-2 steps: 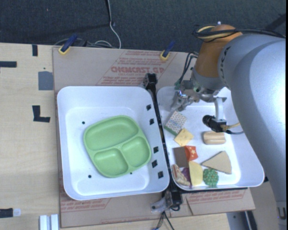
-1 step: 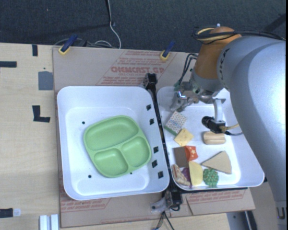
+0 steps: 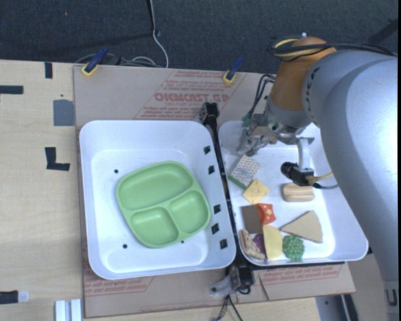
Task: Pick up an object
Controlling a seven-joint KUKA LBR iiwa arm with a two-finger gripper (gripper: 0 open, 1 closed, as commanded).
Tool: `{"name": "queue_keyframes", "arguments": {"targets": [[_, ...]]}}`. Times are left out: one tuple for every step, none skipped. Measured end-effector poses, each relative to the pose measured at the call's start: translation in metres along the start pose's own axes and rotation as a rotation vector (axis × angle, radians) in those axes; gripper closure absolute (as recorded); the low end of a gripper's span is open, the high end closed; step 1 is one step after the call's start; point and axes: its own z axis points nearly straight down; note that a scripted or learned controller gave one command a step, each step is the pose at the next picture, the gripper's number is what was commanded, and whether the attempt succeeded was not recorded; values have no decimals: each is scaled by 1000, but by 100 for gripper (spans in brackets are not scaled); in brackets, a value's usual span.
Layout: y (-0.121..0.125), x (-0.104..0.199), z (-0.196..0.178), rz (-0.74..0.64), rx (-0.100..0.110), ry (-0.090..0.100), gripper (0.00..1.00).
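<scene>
My gripper (image 3: 252, 144) hangs over the back left part of the right bin (image 3: 347, 236). Just in front of it lies a green and white checkered packet (image 3: 244, 172), close to or touching its tip. Further forward lie a yellow cheese piece (image 3: 256, 191), a tan bread roll (image 3: 298, 192), a brown block (image 3: 250, 217) with a small red piece (image 3: 266, 212) beside it, a tan triangular slice (image 3: 305, 227), a yellow wedge (image 3: 273, 241), a green broccoli (image 3: 293, 247) and a striped piece (image 3: 252, 246).
The left bin (image 3: 97, 146) holds a green divided plate (image 3: 163, 202). The arm's grey body (image 3: 361, 119) covers the right bin's right side. A black clip strip (image 3: 217, 179) runs between the bins. Cardboard and a wooden bench lie beneath.
</scene>
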Motion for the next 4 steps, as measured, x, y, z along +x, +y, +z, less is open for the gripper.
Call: {"name": "queue_keyframes", "arguments": {"targets": [[0, 1, 0, 1, 0, 0, 0], [0, 2, 0, 1, 0, 0, 0], [-2, 1, 0, 1, -1, 0, 0], [0, 0, 0, 0, 0, 1, 0]]}}
